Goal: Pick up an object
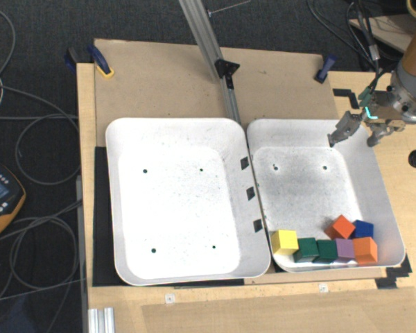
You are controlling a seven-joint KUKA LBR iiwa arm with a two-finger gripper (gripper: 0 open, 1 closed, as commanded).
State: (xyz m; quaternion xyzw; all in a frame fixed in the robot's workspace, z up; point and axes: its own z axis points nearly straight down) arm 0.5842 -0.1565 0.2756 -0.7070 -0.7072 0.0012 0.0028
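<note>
From the overhead camera, the gripper [358, 132] hangs at the right side of the frame, over the upper right corner of the right bin [298, 175], with its two fingers spread apart and nothing between them. The arm above it is cut off by the frame's right edge, so only the wrist and a tangle of cables show. The blocks sit well apart from it, huddled in the bin's lower right corner: a yellow block [286, 241] at the left end, two green blocks [317, 249] beside it, a purple block [345, 248], an orange block [365, 250], a red-orange block [342, 226] tilted behind them, and a blue block [364, 228] partly hidden by its neighbours. They are likely bunched there because the bin's floor slopes toward its walls, which would make any one of them awkward to grasp cleanly. The left bin [177, 200] in the middle of the frame holds no blocks. A metal pole [206, 37] slants down from the top to the seam between the bins; its purpose is hard to judge.
</note>
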